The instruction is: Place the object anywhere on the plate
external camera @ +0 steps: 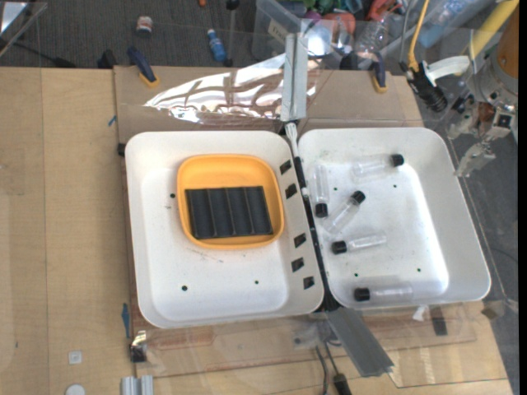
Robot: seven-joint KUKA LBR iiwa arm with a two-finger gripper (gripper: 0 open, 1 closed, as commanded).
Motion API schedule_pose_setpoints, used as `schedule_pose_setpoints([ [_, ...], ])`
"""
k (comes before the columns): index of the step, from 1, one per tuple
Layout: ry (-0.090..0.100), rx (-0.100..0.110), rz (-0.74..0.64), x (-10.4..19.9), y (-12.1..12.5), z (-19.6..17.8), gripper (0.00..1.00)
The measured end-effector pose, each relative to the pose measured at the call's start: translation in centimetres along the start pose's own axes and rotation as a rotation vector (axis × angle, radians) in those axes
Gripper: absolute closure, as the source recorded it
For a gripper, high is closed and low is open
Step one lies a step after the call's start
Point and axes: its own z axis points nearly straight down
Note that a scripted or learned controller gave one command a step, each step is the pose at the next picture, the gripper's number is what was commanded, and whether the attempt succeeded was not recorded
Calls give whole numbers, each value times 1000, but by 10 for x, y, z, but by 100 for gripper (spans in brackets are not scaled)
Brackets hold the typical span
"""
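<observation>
Vials [350, 209], clear w/ black caps, lay scattered in right bin [461, 245], well apart from orange plate [230, 171] in left bin. Judged light, stiff, slippery, prob. fragile; best pinched mid-barrel, across the width. Gripper [473, 151] hung at bin's right rim; jaw state couldn't be told.

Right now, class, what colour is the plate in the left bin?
Orange plate, with a dark ribbed insert; clearest in the camera view.
</observation>
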Motion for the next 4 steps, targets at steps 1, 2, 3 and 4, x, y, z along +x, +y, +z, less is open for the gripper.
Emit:
schedule_pose_setpoints([
  [1, -1, 1, 32, 0, 1, -2, 0],
  [2, 2, 7, 33, 1, -2, -13, 100],
  [3, 2, 7, 33, 1, -2, -13, 0],
  [4, 1, 0, 13, 0, 0, -13, 0],
])
